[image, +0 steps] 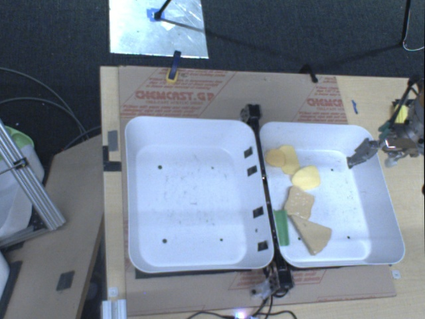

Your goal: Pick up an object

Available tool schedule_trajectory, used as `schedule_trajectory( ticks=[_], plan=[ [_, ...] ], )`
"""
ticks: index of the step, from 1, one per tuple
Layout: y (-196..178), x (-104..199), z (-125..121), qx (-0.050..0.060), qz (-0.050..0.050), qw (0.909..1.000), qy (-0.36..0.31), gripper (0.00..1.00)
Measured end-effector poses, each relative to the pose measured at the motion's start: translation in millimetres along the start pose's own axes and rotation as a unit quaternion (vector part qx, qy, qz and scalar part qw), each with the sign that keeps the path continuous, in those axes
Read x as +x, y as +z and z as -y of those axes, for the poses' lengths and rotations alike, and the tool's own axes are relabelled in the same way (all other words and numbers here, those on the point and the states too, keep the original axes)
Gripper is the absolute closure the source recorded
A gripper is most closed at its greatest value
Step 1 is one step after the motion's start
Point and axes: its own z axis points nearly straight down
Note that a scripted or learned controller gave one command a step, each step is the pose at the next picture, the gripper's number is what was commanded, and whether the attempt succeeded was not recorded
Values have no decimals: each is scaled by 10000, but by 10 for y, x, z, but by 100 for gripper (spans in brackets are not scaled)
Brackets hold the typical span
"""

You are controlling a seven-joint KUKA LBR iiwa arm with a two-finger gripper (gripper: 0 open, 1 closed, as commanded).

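The right bin (378, 198) holds several pieces of toy food. Two pale yellow round pieces (283, 157) lie near its upper left, with a brighter yellow lump (306, 177) just below them. Below those lie a tan block (300, 203) and a tan wedge (313, 235). A green strip (281, 226) rests along the bin's left wall. My gripper (362, 153) hangs over the bin's upper right rim, well right of the yellow pieces and apart from all of them. Nothing shows in its grasp.
The left bin (192, 191) is bare white with small dark specks. A black divider with clips (260, 178) runs between the bins. Both stand on a cardboard sheet (199, 92). A shiny metal plate (158, 18) lies on the dark floor beyond.
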Motion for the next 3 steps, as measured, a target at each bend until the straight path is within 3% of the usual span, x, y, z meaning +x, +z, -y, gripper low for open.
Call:
schedule_trajectory(
  ticks=[1, 2, 3],
  plan=[
    [1306, 390, -129, 55, -26, 10000, -22, 0],
    [1748, 524, -707, -17, 0, 10000, -25, 0],
    [1736, 933, -221, 24, -14, 10000, -15, 0]
  ],
)
